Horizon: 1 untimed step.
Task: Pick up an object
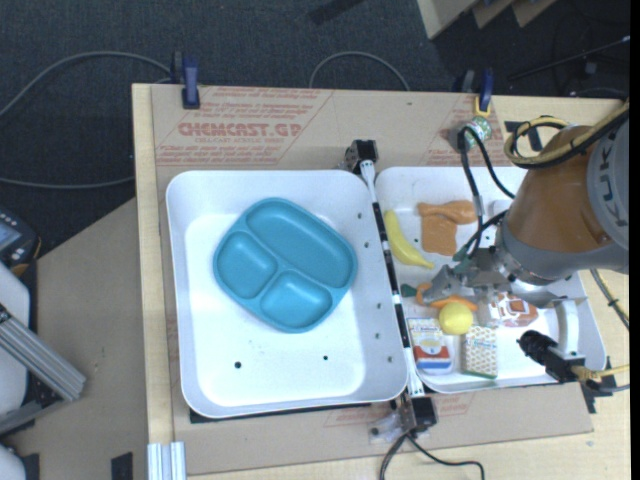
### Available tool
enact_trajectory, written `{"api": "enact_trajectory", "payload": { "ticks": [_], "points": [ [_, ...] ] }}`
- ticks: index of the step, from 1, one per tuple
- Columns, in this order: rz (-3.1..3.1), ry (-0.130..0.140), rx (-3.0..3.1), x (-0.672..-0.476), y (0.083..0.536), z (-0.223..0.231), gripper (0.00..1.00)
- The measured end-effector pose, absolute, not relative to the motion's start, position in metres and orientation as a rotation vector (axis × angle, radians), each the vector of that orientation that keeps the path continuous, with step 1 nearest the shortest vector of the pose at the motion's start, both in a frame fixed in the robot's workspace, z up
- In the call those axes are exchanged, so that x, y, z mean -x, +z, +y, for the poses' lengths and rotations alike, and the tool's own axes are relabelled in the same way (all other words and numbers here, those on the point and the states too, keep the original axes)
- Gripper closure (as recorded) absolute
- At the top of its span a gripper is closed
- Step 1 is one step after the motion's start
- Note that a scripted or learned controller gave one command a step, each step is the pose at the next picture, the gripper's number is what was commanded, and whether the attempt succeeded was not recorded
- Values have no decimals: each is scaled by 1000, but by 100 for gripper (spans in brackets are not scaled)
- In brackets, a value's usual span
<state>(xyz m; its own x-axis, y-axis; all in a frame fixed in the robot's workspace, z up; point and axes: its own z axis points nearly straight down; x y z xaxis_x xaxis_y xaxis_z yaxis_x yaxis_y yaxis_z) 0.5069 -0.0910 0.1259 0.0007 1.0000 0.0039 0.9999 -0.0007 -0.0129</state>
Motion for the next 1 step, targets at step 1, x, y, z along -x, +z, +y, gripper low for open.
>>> {"api": "enact_trajectory", "payload": {
  "ticks": [1],
  "points": [
    [-2225, -2, 2223, -511, 105, -104, 0]
  ]
}}
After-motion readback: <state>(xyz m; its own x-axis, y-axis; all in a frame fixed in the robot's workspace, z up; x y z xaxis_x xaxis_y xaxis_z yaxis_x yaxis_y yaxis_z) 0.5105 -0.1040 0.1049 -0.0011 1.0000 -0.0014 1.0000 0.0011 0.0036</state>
